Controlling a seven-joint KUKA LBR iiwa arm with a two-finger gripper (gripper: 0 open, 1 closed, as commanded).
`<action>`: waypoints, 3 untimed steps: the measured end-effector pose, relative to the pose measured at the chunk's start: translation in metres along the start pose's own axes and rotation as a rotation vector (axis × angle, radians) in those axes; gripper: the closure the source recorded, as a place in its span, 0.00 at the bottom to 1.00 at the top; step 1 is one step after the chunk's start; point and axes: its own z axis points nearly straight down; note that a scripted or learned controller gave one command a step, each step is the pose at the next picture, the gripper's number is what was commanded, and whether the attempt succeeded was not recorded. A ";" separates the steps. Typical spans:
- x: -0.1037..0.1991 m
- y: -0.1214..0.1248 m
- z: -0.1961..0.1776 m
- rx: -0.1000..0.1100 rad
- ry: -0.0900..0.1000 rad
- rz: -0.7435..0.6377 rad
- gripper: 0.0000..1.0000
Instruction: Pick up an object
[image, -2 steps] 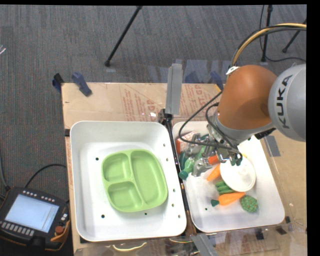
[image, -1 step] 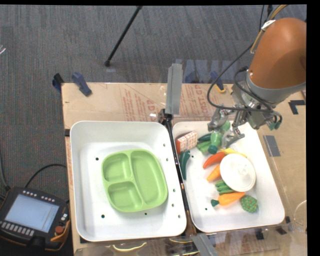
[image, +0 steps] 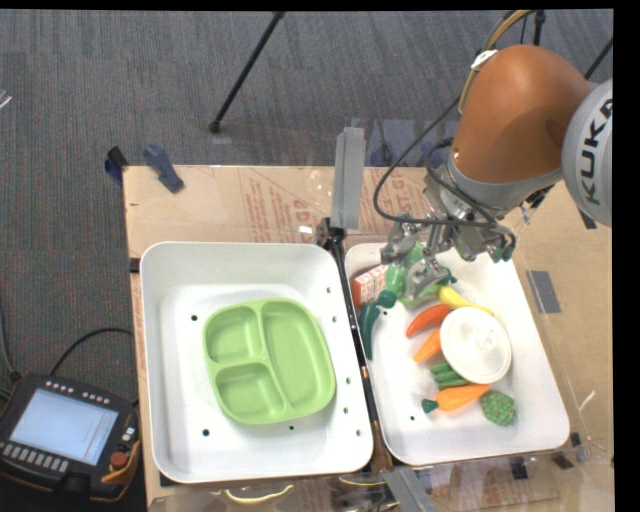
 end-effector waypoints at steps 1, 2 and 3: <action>-0.028 0.027 0.024 0.001 -0.002 -0.085 1.00; 0.004 -0.051 0.041 0.001 -0.002 -0.363 1.00; -0.018 -0.010 -0.002 0.004 -0.008 -0.336 1.00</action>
